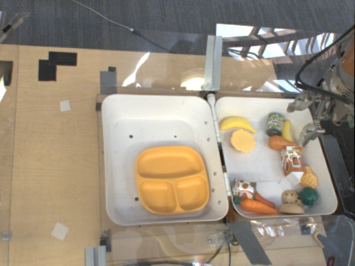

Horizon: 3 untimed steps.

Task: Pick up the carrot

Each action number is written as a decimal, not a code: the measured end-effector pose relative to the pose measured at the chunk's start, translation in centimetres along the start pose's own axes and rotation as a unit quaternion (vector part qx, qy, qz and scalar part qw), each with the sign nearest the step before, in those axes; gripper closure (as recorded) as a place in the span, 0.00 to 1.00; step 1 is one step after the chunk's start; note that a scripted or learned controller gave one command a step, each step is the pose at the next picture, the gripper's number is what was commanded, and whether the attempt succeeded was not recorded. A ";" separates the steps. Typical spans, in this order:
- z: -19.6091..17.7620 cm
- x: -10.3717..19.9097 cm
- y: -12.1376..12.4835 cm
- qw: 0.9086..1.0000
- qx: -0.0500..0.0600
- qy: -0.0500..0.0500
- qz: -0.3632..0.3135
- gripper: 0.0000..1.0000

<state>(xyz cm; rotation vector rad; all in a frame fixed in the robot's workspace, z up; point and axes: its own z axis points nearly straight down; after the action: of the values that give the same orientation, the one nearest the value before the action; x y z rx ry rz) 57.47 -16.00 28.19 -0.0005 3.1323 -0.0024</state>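
The carrot [256, 206] lies at the right bin's [260, 160] near edge, touching a small carton [243, 189]; gripper [308, 119], finger state indeterminate, risks snagging that neighbour.

Work area: light wood table [50, 165] on dark grey carpet floor [138, 10].

The floor spans the far edge; a thin cable [89, 11] crosses it diagonally. Black L-shaped marks [55, 64] sit on the table's far left. A clear panel [166, 68] beyond the bins reflects bright light. A grey metal post [213, 62] stands at center.
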 end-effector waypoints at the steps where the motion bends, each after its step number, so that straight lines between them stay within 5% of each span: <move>1: 16.1 2.9 3.1 1.000 -0.002 0.005 -0.031 0.00; 2: 19.2 -1.6 5.9 0.998 0.000 -0.003 -0.059 0.00; 3: 19.5 -8.4 5.9 0.994 -0.001 0.027 0.109 0.00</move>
<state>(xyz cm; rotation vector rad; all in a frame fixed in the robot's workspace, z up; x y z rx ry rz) 66.09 -10.12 8.80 0.3484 3.1670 0.0013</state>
